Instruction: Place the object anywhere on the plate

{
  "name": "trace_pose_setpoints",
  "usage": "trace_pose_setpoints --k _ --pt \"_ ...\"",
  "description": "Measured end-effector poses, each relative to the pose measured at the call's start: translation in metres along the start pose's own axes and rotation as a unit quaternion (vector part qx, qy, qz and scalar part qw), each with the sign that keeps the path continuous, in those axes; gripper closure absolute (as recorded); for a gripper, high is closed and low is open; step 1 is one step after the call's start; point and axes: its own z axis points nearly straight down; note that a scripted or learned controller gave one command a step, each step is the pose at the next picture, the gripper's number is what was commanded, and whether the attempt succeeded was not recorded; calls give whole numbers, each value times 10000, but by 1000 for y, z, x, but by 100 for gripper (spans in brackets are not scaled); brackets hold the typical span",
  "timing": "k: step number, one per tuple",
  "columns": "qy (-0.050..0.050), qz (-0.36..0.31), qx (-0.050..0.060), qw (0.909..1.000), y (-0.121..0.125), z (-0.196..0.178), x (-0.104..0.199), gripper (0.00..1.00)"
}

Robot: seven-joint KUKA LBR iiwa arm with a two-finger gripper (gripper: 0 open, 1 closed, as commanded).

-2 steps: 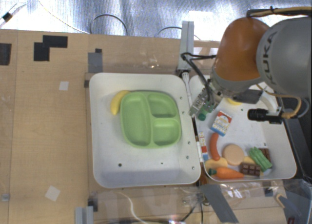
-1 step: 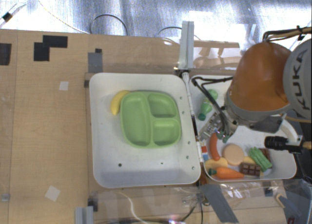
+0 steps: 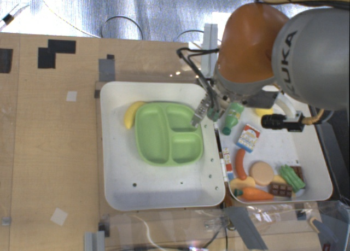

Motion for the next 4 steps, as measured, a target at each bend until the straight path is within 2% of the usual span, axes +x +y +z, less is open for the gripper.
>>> trace_pose_setpoints --k 1,2,3,4 --pt "-5 26 8 10000 -3 1 -2 0" --pt "1 1281 19 9918 16 22 25 0" --pt "-1 1263 18 9920 17 13 24 100" --pt "-9 -119 11 9999 -82 12 3 100"
